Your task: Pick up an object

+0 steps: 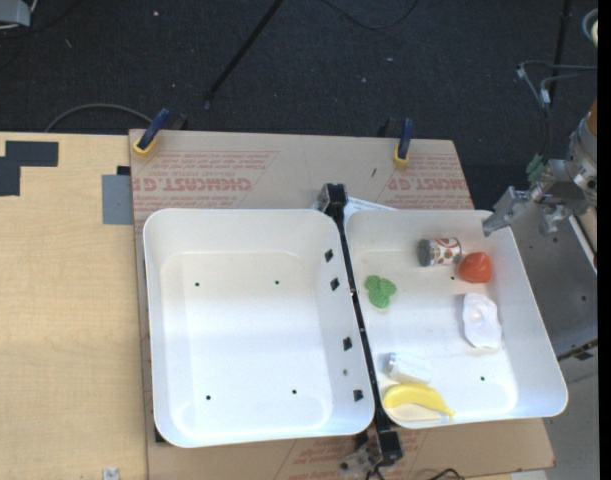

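- The right bin [540, 368] is carrying all the loose items, while the left bin [165, 268] is lying beside it with only its white floor showing; the two are meeting along a dark clipped divider [347, 308], which is probably keeping them from sliding apart.
- Both bins are sitting on a cardboard sheet [285, 173] pinned by two clamps [402, 143] at its far edge, likely so that the surface underneath is staying fixed while the arm is working.
- The hand [545, 198] is hanging at the right edge of the view, outside the right bin's far right corner; it is too small and cluttered to judge whether it is spread or pressed together, and nothing is showing in it.
- A small can [440, 251] is lying on its side near the bin's far wall, and a red object [475, 266] is resting just beside it; these two are lying closest to the hand.
- A white crumpled item [481, 321] is lying nearer the viewer along the right side, and a green object [381, 291] is sitting close to the divider.
- A yellow banana [417, 400] is lying in the near corner with a pale tube-like thing [409, 370] just behind it, well apart from the hand.
- The items are lying scattered and mostly apart, which should be leaving room around each one; the pick seems not yet begun.
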Controlling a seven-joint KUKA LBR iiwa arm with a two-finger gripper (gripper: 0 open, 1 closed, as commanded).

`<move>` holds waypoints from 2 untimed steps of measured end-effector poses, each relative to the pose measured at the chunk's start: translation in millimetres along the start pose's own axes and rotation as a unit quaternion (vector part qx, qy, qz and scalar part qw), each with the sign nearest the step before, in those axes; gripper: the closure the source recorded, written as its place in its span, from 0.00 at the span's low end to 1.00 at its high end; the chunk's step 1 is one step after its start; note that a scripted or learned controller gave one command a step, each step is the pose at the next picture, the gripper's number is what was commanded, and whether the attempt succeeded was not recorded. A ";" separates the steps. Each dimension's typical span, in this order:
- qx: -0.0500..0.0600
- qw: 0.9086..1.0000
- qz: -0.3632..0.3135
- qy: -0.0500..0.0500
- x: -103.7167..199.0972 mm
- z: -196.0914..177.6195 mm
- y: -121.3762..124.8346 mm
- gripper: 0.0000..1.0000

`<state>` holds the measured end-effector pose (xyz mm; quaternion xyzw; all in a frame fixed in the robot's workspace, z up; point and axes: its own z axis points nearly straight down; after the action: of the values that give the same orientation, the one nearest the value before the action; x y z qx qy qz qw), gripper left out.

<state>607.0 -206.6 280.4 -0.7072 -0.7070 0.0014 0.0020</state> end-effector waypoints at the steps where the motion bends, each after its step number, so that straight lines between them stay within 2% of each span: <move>1: -0.002 1.000 0.000 0.000 0.1 -2.4 0.8 0.00; 2: 0.000 1.000 0.000 0.000 -6.0 58.1 3.9 0.00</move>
<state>610.7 -212.5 222.4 -0.7072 -0.7070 0.0015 0.0024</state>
